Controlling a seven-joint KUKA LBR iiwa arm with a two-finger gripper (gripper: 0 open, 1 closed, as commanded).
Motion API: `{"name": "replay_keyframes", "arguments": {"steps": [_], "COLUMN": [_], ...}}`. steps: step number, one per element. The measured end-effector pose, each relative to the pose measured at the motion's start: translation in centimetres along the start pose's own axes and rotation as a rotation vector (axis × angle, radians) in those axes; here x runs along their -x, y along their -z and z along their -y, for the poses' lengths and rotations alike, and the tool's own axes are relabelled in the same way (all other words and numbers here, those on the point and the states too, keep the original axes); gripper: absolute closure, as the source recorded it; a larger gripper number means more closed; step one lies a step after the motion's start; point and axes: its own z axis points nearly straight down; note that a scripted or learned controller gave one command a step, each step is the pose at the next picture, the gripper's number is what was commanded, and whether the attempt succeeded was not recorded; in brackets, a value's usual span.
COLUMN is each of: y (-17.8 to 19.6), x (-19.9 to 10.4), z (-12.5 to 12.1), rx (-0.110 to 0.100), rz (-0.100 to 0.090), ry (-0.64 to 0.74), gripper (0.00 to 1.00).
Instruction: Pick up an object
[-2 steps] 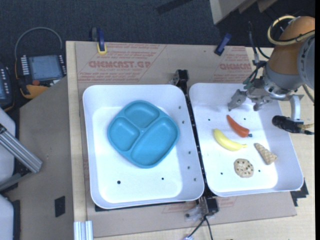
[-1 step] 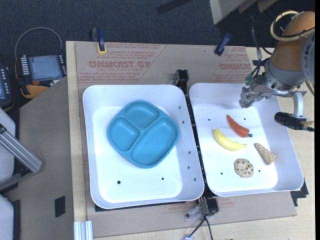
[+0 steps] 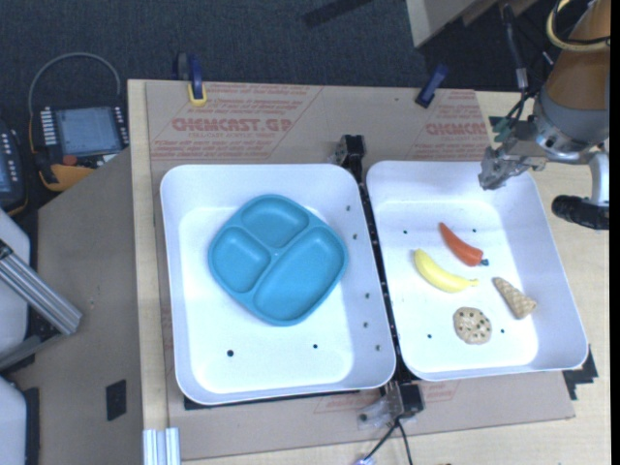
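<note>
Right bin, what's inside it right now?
The right bin holds a carrot, a banana, a cookie and a wedge-shaped snack, all lying apart. The gripper hangs over its far edge, covering a bit of rim.

My arm (image 3: 578,90) is rounded, with a broad orange band above a pale grey wrist ring. Below the ring a silvery metal block narrows to my small grey gripper (image 3: 496,175), blurred and too small for detail. Thin dark cables run along my upper part, and a yellow loop curls beside it.
</note>
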Motion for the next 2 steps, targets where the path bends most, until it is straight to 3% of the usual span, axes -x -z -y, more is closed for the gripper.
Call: {"name": "replay_keyframes", "arguments": {"steps": [1, 2], "y": [4.5, 3.5], "x": [0.1, -5.4], "z": [-0.2, -0.3], "rx": [0.001, -0.01], "rz": [0.0, -0.006], "ry": [0.0, 0.005], "gripper": [1.0, 1.0]}}
